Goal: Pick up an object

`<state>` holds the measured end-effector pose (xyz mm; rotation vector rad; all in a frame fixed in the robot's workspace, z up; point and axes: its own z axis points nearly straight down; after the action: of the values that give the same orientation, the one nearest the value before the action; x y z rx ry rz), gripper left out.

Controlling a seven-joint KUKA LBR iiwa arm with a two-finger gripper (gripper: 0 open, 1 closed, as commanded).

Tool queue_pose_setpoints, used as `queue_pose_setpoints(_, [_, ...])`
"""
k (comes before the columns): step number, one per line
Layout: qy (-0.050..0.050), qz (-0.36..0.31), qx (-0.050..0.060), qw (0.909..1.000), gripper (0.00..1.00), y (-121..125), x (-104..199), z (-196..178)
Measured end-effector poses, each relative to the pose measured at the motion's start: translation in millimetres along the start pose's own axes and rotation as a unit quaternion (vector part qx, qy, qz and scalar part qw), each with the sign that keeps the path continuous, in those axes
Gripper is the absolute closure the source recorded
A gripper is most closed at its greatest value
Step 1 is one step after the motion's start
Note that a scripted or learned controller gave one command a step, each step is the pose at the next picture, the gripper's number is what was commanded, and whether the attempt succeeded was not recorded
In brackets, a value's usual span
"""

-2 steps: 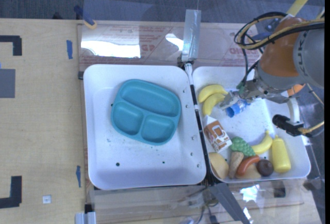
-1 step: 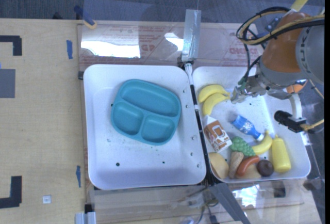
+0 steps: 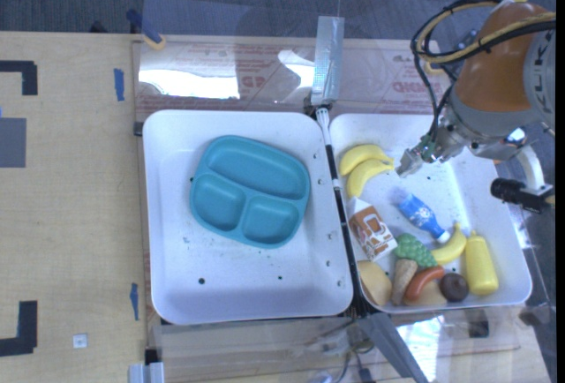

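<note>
Two white bins side by side on wooden surface (image 3: 62, 196), dark floor beyond. Left bin (image 3: 168, 275): blue divided plate (image 3: 250, 190). Right bin (image 3: 516, 280): bananas (image 3: 364, 165), blue bottle (image 3: 417, 213), mustard bottle (image 3: 479, 264), carton (image 3: 372, 231). Pincer (image 3: 413, 161) hovering beside bananas, open/closed state unclear

A teal three-compartment plate (image 3: 250, 191) lies in the left white bin (image 3: 168, 275), well left of the pincer (image 3: 411, 163). A silvery post (image 3: 327, 59) stands up-left of the pincer; farther left is the pale wooden bench (image 3: 62, 196).
</note>
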<state>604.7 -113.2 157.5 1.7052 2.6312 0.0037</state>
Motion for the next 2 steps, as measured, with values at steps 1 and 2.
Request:
queue_pose_setpoints(1, [0.0, 0.08, 0.0, 0.9968, 1.0, 47.0, 16.2, -28.8])
queue_pose_setpoints(2, [0.001, 0.08, 0.001, 0.9968, 0.0, 46.1, 15.7, -27.8])
